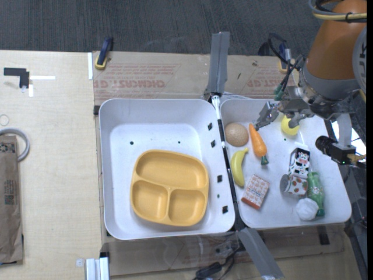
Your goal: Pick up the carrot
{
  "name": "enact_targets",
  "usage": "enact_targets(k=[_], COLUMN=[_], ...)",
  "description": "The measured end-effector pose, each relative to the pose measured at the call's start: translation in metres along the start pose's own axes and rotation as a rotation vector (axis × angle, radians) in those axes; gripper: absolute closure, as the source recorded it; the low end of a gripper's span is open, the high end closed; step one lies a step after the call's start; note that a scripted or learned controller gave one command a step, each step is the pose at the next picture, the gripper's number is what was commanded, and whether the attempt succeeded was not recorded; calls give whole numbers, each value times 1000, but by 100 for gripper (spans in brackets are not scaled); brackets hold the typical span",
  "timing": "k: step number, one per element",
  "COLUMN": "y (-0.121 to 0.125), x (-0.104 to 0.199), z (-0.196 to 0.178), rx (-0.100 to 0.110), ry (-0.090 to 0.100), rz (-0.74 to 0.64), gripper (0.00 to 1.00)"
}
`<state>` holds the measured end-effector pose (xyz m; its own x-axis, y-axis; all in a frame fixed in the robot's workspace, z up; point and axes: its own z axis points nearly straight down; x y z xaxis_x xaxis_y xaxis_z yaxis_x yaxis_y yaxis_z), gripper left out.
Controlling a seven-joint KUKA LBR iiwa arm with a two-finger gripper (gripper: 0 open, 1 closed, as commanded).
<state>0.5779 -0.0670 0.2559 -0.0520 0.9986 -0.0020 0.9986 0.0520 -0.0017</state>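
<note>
The carrot [257, 142] is orange with a small green stem end, and it lies in the right bin [335, 212] near the bin's back left, pointing toward the front. My gripper [280, 118] hovers just behind and to the right of the carrot, at the back of that bin. Its fingers are spread open, with nothing between them. The left fingertip [263, 119] hangs just above the carrot's thick end. A small yellow fruit [289, 127] sits under the right finger.
Beside the carrot lie a brown round potato [236, 134] and a banana [238, 167]. A pink box [255, 191], a cow-patterned can [298, 171], a green bottle [315, 189] and a white ball [306, 210] fill the front right. A yellow divided plate [169, 186] sits in the left bin [113, 156].
</note>
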Motion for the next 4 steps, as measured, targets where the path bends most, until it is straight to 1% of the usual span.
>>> enact_targets(k=[1,2,3,4], y=[12,12,13,-10], x=[-30,-36,-37,3], z=[93,162,153,24], rx=[1,-4,-6,1], ry=[1,1,1,0], rz=[106,130,132,213], gripper=[0,0,100,100])
